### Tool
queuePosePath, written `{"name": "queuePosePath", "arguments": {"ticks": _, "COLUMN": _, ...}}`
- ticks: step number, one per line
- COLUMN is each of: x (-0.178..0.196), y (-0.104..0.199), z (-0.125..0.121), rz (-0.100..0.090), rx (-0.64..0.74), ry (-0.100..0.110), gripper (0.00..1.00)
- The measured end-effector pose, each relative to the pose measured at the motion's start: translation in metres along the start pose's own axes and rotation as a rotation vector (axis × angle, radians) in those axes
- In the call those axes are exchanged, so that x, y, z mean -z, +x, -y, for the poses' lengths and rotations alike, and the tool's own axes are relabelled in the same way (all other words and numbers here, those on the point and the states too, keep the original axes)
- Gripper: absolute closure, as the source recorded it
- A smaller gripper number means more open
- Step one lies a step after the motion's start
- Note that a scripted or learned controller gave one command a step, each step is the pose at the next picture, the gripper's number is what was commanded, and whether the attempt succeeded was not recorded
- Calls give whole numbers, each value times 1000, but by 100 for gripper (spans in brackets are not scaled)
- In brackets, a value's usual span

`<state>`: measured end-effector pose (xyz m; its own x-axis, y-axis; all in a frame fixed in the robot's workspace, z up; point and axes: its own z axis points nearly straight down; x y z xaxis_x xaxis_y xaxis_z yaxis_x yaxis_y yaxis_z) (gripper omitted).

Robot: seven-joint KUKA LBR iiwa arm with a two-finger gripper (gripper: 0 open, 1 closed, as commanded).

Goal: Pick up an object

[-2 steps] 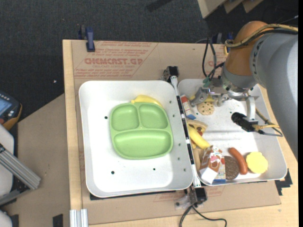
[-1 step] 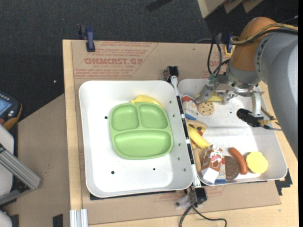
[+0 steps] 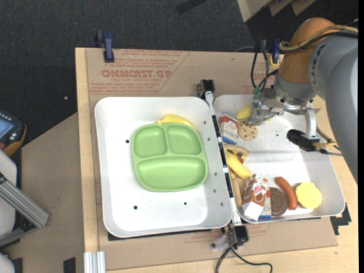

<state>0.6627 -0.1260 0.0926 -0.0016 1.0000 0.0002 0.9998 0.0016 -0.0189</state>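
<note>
Gripper [image 3: 257, 111] is hovering low over the far-left corner of the right bin [image 3: 324, 169], just above a cookie [image 3: 247, 132] and beside a small yellow piece [image 3: 244, 113]; jaw state cannot be told, and nothing is looking lifted yet. Left bin [image 3: 108, 152] is carrying a green divided plate [image 3: 168, 156] mid-floor, both bins sitting on a cardboard-covered bench [image 3: 136, 73] over dark carpet [image 3: 45, 27].
</note>
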Motion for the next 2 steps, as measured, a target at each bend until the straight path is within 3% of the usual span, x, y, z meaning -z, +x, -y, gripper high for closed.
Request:
{"name": "queuePosePath", "arguments": {"ticks": 1, "x": 54, "y": -83, "z": 29, "rz": 5, "rx": -8, "ry": -24, "gripper": 100}}
{"name": "queuePosePath", "arguments": {"ticks": 2, "x": 112, "y": -12, "z": 48, "rz": -1, "rx": 4, "ry": -22, "gripper": 100}}
